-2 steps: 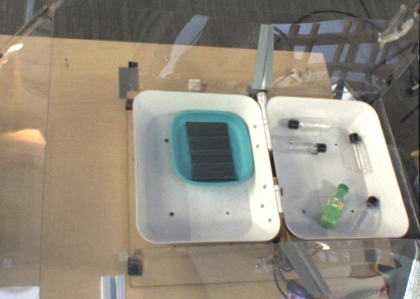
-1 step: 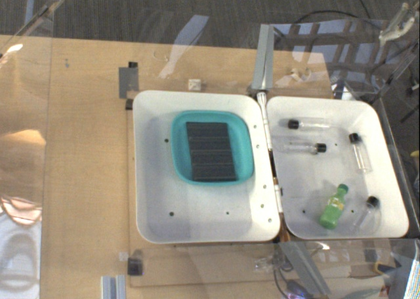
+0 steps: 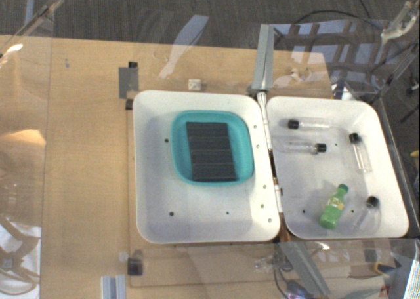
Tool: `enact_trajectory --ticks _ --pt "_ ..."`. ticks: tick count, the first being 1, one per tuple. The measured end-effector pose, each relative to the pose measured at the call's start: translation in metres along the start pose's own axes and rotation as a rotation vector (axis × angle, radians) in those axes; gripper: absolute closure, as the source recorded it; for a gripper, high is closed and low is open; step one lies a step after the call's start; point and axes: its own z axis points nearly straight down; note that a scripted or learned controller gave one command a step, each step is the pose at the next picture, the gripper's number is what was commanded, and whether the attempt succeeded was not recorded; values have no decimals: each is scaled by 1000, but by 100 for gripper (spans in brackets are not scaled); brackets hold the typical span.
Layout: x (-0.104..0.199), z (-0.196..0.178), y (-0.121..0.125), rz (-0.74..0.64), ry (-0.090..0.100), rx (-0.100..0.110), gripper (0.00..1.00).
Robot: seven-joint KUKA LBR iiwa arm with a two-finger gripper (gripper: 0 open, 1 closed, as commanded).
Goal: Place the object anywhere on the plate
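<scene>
a green bottle (image 3: 333, 206) is lying tilted near the right bin's (image 3: 387, 160) front edge, with clear black-capped vials (image 3: 359, 152) lying toward its back and front right corner. a teal plate (image 3: 244, 135) with a dark ridged centre is sitting toward the left bin's (image 3: 151, 160) back. no writing is readable.

The plate (image 3: 244, 160) sits in the left bin (image 3: 152, 179), with bare bin floor open in front of it and to its left. In the right bin (image 3: 384, 160), four clear vials (image 3: 306, 123) lie scattered, and a green bottle (image 3: 333, 206) lies near the front; the middle floor between them is open. The raised rims where the bins meet form a low ridge between the two.
</scene>
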Motion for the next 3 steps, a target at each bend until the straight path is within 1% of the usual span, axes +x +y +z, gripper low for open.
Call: enact_trajectory --ticks 1,2,3 --pt "-1 0 0 117 1 0 0" --pt "-3 1 -6 182 0 3 0" --pt "-12 1 -13 288 0 3 0"
